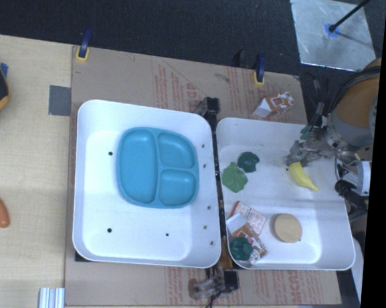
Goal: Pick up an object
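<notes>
— Where's your gripper (pixel 305 153)?

— Low in the right bin (pixel 319 251), just above the yellow banana (pixel 303 176), close enough to be touching it. I can't tell how its tip is set, or that it holds anything.

— Anything else within reach?

— Two green pieces (pixel 240 171) left of it and a tan round biscuit (pixel 286 228) nearer me, all loose for picking.

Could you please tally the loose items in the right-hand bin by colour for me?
Green: 3, the dark green piece, the lighter green leafy piece and the dark green piece by the packet
Yellow: 1, the banana
Tan: 1, the round cookie
White and orange: 1, the packet
Total: 6
</notes>
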